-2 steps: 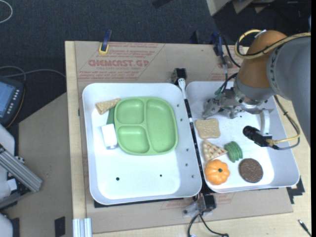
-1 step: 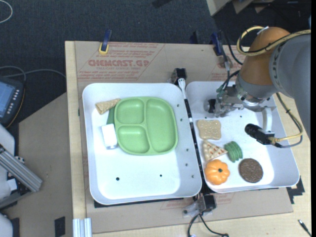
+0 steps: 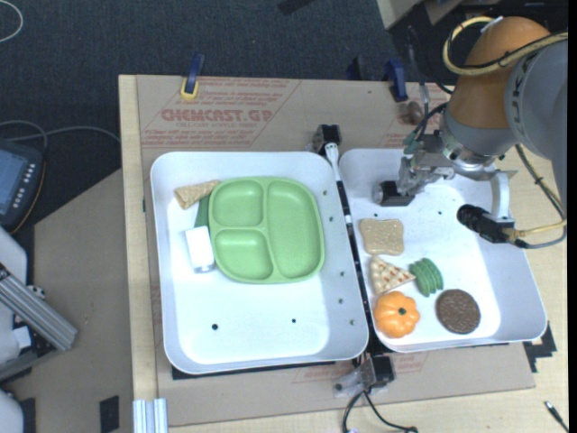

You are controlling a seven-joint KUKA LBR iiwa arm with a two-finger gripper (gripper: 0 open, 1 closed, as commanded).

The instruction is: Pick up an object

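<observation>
- Arm [image 3: 505,79]: grey body with an orange band, entering from the right over the right bin [image 3: 527,282]. We see it cut off at the frame's right and top edges.
- Gripper [image 3: 397,190]: low over the far left part of the right bin. Its dark tip is small and viewed from above; we cannot tell how its fingers stand, and we see nothing between them.
- Dark cylindrical part [image 3: 482,224]: juts out beside the wrist, above the bin floor; a cable runs off it to the right. What it is we cannot make out.
- Bread slice [image 3: 382,234]: tan, squarish, speckled, lying flat in the right bin just in front of the gripper, apart from it.
- Pizza wedge [image 3: 389,274]: triangular, pale with red spots, just in front of the bread slice.
- Green item [image 3: 427,275]: dark, ridged, just beside the pizza wedge on its right; its kind is unclear.
- Pumpkin [image 3: 397,314]: small, orange, near the bin's front left corner, touching the pizza wedge.
- Brown disc [image 3: 458,310]: round, dark, flat, to the right of the pumpkin.
- Left bin [image 3: 261,341]: holds a green divided plate [image 3: 268,228] with three compartments.
- Tan wedge [image 3: 196,192]: just beyond the plate's far left corner.
- White block [image 3: 199,248]: at the plate's left edge; whether it touches we cannot tell.
</observation>
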